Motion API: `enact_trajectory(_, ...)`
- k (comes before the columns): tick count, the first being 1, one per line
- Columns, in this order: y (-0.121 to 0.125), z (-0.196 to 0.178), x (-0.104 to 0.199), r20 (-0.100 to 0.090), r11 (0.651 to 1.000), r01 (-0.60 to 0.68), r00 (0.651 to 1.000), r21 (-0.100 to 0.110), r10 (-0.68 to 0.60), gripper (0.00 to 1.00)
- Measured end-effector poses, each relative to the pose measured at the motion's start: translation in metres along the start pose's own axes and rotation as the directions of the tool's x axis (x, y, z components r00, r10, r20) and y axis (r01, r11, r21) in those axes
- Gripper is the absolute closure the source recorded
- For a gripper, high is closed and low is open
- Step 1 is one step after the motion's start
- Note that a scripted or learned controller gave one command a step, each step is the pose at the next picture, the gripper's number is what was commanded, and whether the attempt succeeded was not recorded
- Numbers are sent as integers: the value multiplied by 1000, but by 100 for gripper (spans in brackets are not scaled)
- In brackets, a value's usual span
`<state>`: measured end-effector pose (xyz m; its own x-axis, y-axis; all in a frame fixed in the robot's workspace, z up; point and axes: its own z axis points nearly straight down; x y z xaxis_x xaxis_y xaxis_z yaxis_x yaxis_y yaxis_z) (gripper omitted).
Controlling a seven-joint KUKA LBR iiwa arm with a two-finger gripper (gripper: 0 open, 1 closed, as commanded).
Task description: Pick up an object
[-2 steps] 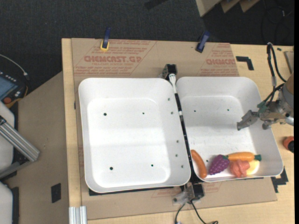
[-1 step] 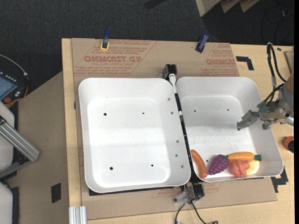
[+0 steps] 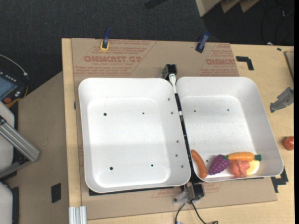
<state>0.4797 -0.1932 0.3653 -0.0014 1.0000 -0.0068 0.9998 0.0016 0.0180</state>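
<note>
Several toy foods lie bunched along the near edge of the right bin (image 3: 219, 90): an orange sausage (image 3: 198, 164), a bunch of purple grapes (image 3: 218, 164), a carrot with a green top (image 3: 243, 156), a reddish piece (image 3: 238, 168) and a yellow piece (image 3: 253, 168) behind it. My gripper (image 3: 281, 100) shows as a grey shape at the right edge of the view, just outside the right bin's right wall and well above the foods. Nothing is visibly held in it.
The left bin (image 3: 88, 125) sits flush against the right one on a cardboard sheet (image 3: 117, 55) held by two clamps at the far edge. An orange-red patch (image 3: 288, 143) shows at the right edge, beside the right bin.
</note>
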Motion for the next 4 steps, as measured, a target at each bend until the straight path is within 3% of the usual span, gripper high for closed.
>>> enact_trajectory(1, 2, -114, -29, 2, 1000, -2, 1000, 1, 2, 0)
enact_trajectory(2, 3, -173, -32, 0, 1000, 0, 1000, 7, 0, 0)
enact_trajectory(3, 4, -180, -32, 0, 1000, 0, 1000, 9, 0, 100)
enact_trajectory(4, 3, -169, -32, -6, 1000, -1, 1000, 19, 1, 100)
